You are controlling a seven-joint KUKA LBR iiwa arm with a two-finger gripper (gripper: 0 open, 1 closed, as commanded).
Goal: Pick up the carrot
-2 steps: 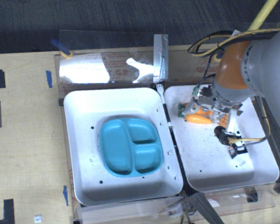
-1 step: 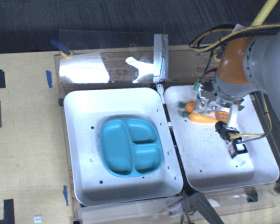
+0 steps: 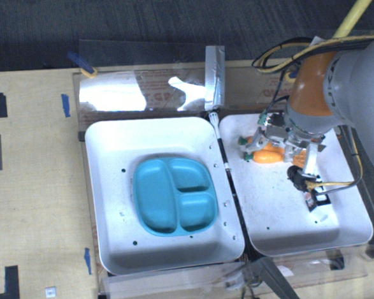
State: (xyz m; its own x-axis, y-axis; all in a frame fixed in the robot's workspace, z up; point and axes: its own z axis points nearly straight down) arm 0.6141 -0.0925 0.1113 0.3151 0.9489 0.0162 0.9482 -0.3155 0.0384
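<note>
Orange carrot — right bin.

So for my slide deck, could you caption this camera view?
The gripper hangs right over the carrot in the right bin; a blue divided plate sits in the left bin.

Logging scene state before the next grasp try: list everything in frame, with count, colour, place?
bins: 2, white, side by side on the bench
divided plate: 1, teal blue, three compartments, middle of the left bin
carrot: 1, orange with green top, upper left of the right bin, right under the gripper
tape marks: several, blue, on the bench left of the bins
arm: 1, grey with orange band, reaching in from the right
gripper: 1, over the carrot, finger state unclear
</note>
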